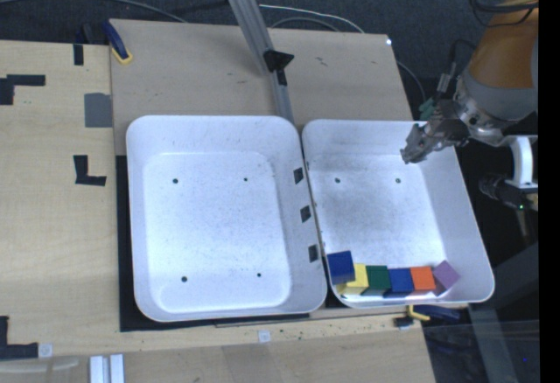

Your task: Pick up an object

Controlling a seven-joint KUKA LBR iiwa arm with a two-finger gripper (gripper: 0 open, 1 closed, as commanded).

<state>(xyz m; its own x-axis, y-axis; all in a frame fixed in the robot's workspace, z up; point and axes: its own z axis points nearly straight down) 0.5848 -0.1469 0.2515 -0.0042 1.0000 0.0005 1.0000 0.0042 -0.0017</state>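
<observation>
- Jaws (415,151) hang over the upper right corner of the right bin (455,198), at the end of the grey arm (499,93) that comes in from the right edge; they are small and dark, and I cannot tell whether they are spread or pressed together.
- Nothing is visible between the jaws.
- Blocks to pick from lie in a tight row along the near wall of the right bin, well apart from the jaws, at the opposite end of that bin.
- From left to right the row reads: a blue block (339,265) standing a little proud of the rest, a yellow block (356,282) touching it below and to the right, then a green block (377,278), a second blue block (401,280), an orange block (423,278) and a purple block (445,273) tilted against the bin's right corner.
- Left bin (140,198) sits just beside the right one, their rims touching along the middle.
- Both bins rest on the bench (350,66), a tan surface with a slanted metal rail (245,5) crossing its far side.
- A blue and yellow tool (118,42) lies near the bench's far left corner, and a similar one (433,313) lies just beyond the right bin's near rim.
</observation>
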